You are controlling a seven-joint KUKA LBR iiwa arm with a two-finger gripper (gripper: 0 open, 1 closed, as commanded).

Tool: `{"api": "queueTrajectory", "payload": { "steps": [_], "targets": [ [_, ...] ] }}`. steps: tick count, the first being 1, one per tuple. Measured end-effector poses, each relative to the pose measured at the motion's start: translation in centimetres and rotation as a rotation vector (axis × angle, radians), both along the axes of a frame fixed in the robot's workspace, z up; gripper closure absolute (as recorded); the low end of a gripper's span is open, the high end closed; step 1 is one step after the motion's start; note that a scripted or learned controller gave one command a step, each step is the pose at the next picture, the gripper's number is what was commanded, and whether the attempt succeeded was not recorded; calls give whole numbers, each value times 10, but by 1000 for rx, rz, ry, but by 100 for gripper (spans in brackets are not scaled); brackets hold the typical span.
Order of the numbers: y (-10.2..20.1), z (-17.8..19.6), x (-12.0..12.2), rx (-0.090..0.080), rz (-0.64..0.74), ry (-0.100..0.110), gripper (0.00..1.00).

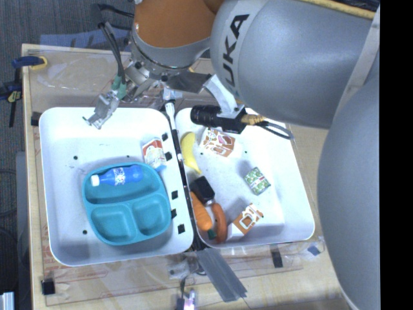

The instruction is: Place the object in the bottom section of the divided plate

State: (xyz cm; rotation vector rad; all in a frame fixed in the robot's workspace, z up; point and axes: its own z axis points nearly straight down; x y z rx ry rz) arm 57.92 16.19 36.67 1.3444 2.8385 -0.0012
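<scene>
One grey arm (290, 50) hides much of the right bin (293, 173). The hand (98, 116) hangs empty, slightly parted; the blue bottle (119, 176) lies below it in the divided plate (129, 228).

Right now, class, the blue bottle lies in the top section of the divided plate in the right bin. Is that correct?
Not quite. The blue bottle does lie in the top section of the divided plate, but the camera view shows that plate in the left bin, not the right one.
</scene>
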Motion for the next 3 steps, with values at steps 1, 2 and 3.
{"api": "queueTrajectory", "payload": {
  "steps": [1, 2, 3],
  "targets": [
    [1, -15, 16, -2, -1074, 3, 0],
    [-13, -28, 41, -3, -1471, 4, 0],
    [-17, 23, 42, -4, -1485, 4, 0]
  ]
}}
